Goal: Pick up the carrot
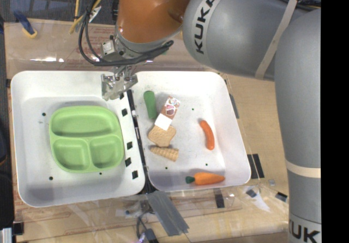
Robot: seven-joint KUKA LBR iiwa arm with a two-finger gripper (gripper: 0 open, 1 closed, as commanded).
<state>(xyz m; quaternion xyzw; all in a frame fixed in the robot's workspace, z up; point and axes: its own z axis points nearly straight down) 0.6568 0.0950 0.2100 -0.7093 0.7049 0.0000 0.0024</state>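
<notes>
Claw (116,86): small metal fingers hanging below the orange band of the arm (240,29), placed over the far end of the seam where the two bins meet. Nothing is seen between the fingers; whether they stand apart or together cannot be told from this angle. The claw is well apart from the carrot.

Left bin (27,127): white, shallow, resting on the tabletop (49,45). It holds one green plate (85,138) with three compartments, lying flat near the middle of the bin, left of the seam.

Right bin (229,127): white, shallow, set just beside the left bin. Contents, taken from the seam outward:
- Green cucumber (149,103), lying lengthwise near the seam, close below the claw.
- Waffle cone (165,153), lying on its side near the seam, toward the near half of the bin.
- Round cracker (162,136), just above the cone, with a white square piece (163,122) resting against its upper edge.
- Small printed packet (171,107), red and white, just right of the cucumber and touching the white piece.
- Carrot (205,179), orange with a green top pointing toward the seam, lying flat along the near wall of the right bin, untouched.
- Red-orange sausage (207,134), lying lengthwise right of the cracker, apart from the rest.
</notes>
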